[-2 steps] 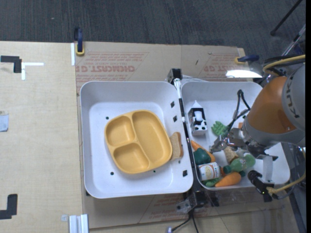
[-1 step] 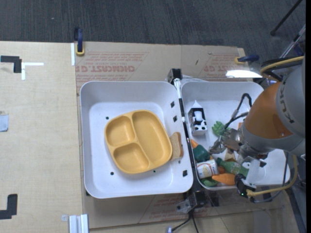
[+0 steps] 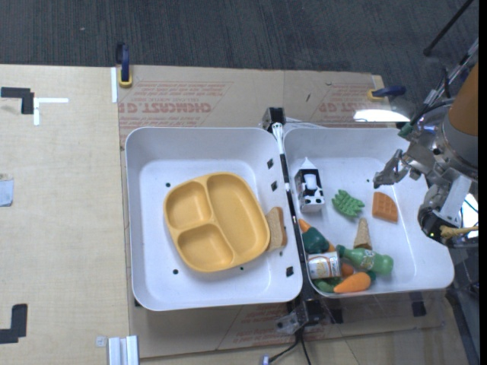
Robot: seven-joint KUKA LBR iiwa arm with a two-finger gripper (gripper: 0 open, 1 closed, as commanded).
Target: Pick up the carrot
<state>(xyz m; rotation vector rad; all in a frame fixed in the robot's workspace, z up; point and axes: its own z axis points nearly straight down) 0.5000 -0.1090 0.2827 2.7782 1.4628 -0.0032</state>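
Fingers: cannot tell how wide; gripper (image 3: 389, 169) reading as a dark metal cluster jutting left from the wrist, nothing showing between the tips.
Gripper position: hovering over the upper right part of the right bin (image 3: 434, 276), well apart from the carrot.
Carrot: lying at the near edge of the right bin, carrot (image 3: 352, 283) orange, on its side, tip pointing toward the bin divider.
Crowding: touching or nearly touching a green bottle (image 3: 368, 261) just above it and a small jar (image 3: 323, 265) to its left; something green tucked against its left end.
Others in right bin: orange wedge (image 3: 385, 207), green leafy piece (image 3: 348, 204), cone (image 3: 363, 234), milk carton (image 3: 308, 186).
Progress: judging as barely begun; carrot untouched and resting in the bin, approach, descent, grasp and lift all remaining.
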